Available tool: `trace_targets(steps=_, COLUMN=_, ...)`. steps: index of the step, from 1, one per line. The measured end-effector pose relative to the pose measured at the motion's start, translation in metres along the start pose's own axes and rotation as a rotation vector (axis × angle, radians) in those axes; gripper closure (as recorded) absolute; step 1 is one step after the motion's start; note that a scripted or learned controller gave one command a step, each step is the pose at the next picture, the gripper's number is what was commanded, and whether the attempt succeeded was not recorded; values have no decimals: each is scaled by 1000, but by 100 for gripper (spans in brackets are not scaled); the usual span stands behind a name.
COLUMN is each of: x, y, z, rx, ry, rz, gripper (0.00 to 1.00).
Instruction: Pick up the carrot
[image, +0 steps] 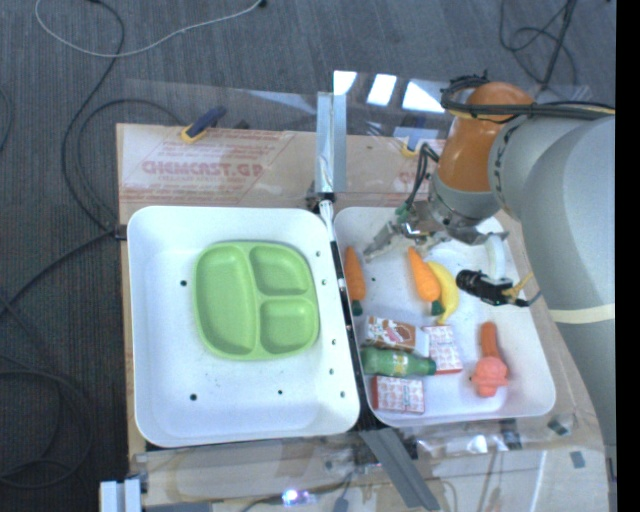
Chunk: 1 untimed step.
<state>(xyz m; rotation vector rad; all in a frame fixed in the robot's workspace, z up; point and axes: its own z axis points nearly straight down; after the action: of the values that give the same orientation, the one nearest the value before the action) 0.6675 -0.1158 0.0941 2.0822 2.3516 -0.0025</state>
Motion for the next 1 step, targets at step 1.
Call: trace_targets(steps=1, x=1, y=0, z=-9, rx=1, ry=1, rz=0, gripper=100)
